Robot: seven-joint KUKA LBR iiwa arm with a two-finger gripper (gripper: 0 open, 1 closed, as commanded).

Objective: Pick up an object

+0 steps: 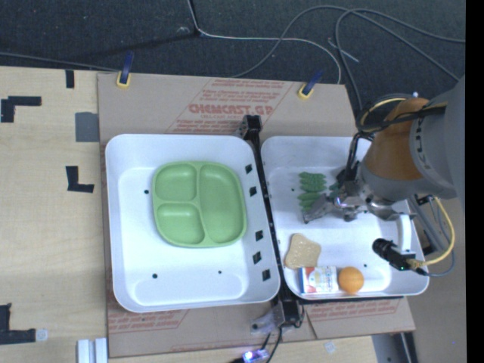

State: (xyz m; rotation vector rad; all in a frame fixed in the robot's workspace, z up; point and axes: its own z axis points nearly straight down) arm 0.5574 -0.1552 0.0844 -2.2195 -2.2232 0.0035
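Four candidates sit in the right bin (276, 153): green leafy toy (310, 188), bread slice (302, 251), carton (319, 280), orange (350, 280). Gripper (321, 209) hangs low by the leafy toy's near edge; I judge it the target. Fingers: cannot tell. Green divided plate (200, 204) occupies the left bin (125, 274).

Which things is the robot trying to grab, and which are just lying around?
For the job:
- gripper, low in the right bin
- green leafy toy right by it
- bread slice
- orange
- small carton

Just lying about:
- green divided plate in the left bin
- cables behind the bench
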